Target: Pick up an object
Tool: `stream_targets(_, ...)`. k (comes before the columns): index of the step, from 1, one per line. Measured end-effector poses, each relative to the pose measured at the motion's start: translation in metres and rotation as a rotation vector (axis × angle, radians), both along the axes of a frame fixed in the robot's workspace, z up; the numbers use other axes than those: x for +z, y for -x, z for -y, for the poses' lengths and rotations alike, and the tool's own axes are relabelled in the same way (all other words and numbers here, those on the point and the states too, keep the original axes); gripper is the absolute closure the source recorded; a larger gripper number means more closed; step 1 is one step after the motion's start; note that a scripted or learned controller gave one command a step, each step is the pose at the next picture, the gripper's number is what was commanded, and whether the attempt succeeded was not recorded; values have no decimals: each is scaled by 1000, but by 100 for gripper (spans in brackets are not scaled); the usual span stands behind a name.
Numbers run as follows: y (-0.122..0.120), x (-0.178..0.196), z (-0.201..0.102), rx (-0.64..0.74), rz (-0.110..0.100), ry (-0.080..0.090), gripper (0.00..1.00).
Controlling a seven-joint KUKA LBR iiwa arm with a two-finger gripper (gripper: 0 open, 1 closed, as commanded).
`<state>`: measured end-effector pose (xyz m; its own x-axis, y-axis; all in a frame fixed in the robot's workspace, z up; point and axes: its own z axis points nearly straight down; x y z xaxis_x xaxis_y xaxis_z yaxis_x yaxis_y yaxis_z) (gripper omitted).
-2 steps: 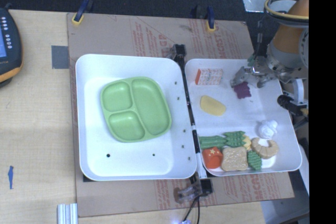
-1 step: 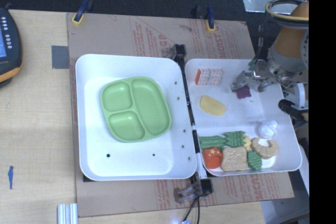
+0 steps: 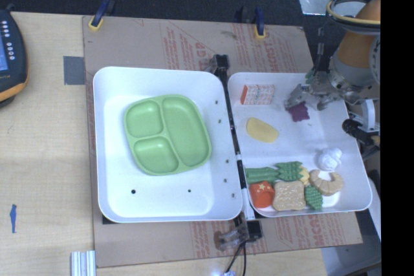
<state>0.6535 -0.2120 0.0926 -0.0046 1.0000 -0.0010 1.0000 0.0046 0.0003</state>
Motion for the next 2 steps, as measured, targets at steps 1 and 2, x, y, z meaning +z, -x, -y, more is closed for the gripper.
stream_targets(1,5,-1,-7,1,-5,-1,0)
stream_targets(2,5,11,-5,3,-5,0,100)
